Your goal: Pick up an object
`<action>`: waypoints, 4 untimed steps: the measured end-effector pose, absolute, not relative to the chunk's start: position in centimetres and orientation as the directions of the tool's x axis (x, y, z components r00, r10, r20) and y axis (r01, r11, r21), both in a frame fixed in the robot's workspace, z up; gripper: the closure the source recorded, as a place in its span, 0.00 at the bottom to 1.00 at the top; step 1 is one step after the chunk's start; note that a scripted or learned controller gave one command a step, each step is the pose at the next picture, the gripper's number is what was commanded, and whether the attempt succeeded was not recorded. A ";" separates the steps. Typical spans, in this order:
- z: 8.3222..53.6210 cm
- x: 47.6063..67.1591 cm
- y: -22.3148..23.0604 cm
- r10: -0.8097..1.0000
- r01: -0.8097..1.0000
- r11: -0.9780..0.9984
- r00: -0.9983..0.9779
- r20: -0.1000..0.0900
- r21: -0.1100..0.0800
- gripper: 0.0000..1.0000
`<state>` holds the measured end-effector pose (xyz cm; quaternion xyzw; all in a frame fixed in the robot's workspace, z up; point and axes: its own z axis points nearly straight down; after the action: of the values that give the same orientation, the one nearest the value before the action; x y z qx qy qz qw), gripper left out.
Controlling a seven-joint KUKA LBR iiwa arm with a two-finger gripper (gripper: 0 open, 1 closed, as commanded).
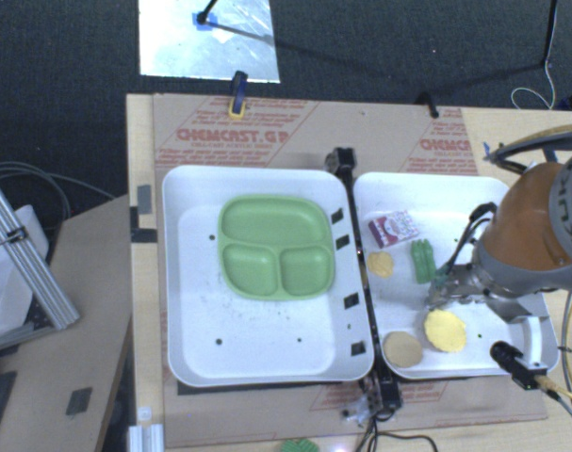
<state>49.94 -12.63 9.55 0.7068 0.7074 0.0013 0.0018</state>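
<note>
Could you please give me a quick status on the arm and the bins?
Gripper low in right bin, nothing visibly held. Yellow piece just below it. Green stick close alongside.

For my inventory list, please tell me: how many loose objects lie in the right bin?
5: a red-and-white packet near the bin's top left, a green piece beside it, a small yellow piece below the packet, a yellow round piece and a tan disc at the bottom. The arm may hide more.

Two shallow white plastic bins (187,281) sit side by side. One green three-compartment plate (274,247). Two round yellow pieces (445,330), one tan disc (403,348), one green stick (422,260), one red-and-white packet (392,228).
</note>
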 end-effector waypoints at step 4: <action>18.4 50.3 -1.0 1.000 1.000 -0.007 0.007 -0.003 0.001 1.00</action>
<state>50.32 -1.01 18.36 0.7095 0.7047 -0.0009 0.0014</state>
